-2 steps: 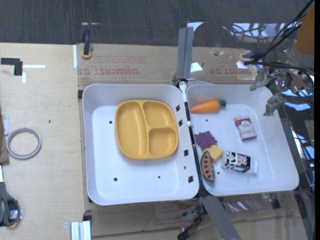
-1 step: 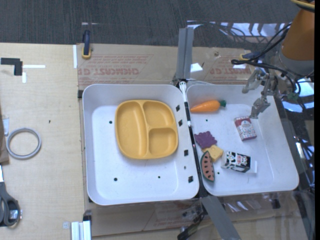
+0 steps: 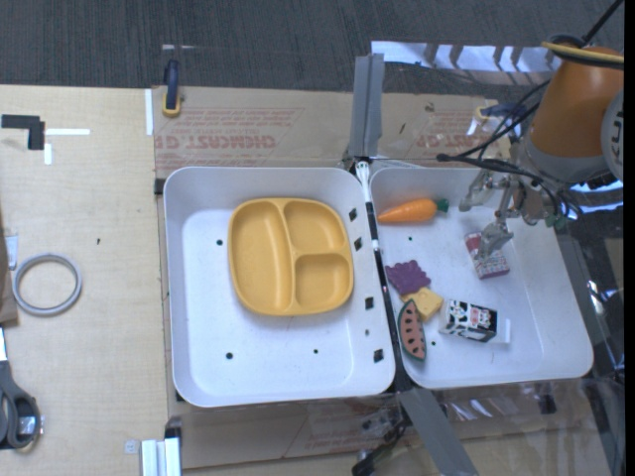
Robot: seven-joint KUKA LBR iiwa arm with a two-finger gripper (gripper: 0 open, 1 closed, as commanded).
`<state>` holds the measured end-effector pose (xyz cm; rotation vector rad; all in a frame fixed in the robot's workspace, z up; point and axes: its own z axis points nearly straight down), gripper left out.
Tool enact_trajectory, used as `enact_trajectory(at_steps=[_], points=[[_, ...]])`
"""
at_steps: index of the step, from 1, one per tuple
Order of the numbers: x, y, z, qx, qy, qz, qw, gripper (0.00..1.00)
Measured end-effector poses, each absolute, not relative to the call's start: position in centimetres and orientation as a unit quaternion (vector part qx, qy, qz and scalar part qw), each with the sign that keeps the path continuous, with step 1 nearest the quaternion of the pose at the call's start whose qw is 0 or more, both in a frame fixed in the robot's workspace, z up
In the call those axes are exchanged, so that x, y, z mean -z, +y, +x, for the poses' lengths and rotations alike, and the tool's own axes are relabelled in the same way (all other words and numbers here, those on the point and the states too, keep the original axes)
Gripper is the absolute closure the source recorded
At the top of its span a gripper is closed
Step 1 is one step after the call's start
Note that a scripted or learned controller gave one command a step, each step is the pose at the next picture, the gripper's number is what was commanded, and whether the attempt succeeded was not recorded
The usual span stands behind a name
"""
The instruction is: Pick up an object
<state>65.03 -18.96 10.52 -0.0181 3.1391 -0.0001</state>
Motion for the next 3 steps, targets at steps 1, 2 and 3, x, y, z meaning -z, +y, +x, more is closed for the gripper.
enact_trajectory(at_steps=[1,2,3], points=[[-12.8,-22.2,65.5,0.0004,0.992,0.124,0.002,0.00],[-13.7,-18.2,63.5,0.0001,0.972,0.237,0.000,0.00],[-15.0,-22.3,60.7,0.0002,0.970,0.243,0.001,0.00]])
